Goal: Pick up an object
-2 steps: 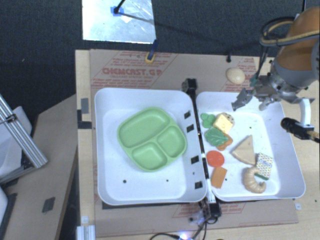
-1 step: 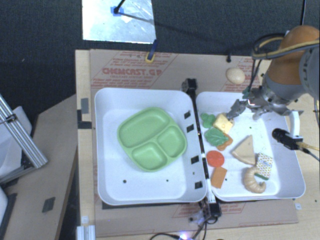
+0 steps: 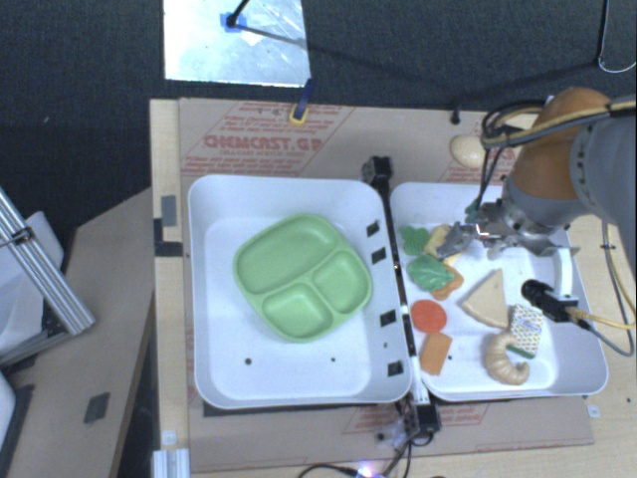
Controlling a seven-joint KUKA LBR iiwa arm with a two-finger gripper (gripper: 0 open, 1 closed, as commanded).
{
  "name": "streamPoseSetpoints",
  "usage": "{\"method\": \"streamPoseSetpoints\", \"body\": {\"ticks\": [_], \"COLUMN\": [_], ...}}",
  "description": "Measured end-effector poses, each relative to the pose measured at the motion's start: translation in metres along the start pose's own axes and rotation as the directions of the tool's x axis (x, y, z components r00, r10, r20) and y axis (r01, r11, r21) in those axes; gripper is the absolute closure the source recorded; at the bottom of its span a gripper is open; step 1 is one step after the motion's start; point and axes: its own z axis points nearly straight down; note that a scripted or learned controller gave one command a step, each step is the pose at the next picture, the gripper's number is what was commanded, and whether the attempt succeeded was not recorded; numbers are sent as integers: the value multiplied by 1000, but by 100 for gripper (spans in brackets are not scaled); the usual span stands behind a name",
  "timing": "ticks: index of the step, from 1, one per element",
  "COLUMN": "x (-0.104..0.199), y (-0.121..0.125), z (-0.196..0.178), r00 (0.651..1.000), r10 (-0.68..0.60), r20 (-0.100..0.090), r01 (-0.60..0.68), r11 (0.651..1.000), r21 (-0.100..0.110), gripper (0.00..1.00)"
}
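The arm (image 3: 567, 162) comes in from the right and bends down over the right-hand bin (image 3: 577, 366), its orange band high near the bin's far corner and the grey wrist angled down toward the bin's left side. The tool (image 3: 456, 239) sits low at the far-left part of that bin, just beside a yellow-green toy food piece (image 3: 418, 237) and above a green leafy piece (image 3: 430, 271); whether it is wide or narrow cannot be told, and nothing can be seen gripped in it.

Further toys lie in the same bin: a red disc (image 3: 429, 316), an orange block (image 3: 435, 353) near the front wall, a pale wedge like a sandwich slice (image 3: 485, 300), a small patterned packet (image 3: 525, 329) and a tan croissant (image 3: 505, 358). The left-hand bin (image 3: 214, 297) holds a light green divided plate (image 3: 302, 277), lying flat. Both bins rest on the worktop (image 3: 169, 267).
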Motion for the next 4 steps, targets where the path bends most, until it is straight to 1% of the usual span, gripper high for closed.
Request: {"method": "streamPoseSetpoints", "body": {"ticks": [1,2,3,4], "x": [0,1,-8,-6], "y": [2,4,5,16], "z": [24,11,-37,-87], "r00": [1000,1000,1000,1000], "r10": [0,-1,1,-4], "r20": [1,0,2,2], "r01": [0,1,-1,4], "r11": [1000,1000,1000,1000], "r21": [-7,-13,-10,-11], "gripper": [0,100,100,100]}}
